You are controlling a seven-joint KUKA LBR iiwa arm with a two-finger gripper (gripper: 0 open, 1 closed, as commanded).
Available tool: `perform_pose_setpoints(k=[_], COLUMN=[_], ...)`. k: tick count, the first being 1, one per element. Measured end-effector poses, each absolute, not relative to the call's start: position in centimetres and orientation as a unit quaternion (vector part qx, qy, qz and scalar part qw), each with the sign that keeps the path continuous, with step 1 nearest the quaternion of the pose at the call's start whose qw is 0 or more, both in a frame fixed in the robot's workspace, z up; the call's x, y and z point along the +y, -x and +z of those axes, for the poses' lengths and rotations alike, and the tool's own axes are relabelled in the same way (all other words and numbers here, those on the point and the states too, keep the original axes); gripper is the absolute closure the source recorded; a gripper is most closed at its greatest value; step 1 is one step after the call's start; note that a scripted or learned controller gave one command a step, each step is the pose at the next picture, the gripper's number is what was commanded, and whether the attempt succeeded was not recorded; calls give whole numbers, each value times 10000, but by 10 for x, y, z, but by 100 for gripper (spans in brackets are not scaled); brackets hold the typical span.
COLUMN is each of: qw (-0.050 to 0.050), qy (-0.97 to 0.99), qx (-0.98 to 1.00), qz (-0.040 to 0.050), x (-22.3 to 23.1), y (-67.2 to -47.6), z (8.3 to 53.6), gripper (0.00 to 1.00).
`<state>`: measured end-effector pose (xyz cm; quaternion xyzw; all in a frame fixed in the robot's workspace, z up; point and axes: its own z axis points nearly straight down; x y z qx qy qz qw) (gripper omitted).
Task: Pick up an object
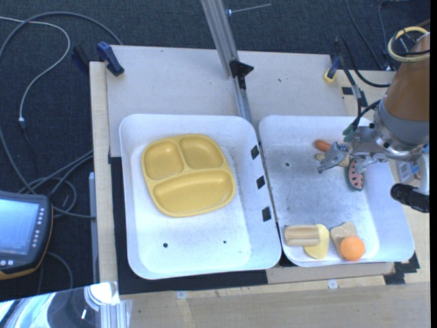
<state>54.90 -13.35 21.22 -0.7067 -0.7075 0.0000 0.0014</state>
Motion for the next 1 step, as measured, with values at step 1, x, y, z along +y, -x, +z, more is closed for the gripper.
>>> perform_pose_setpoints(k=[1], qw=[12], qy=[7068], qx=[-7074], qz=[-1], x=[-134], y=[-549], z=[212], gripper=[0])
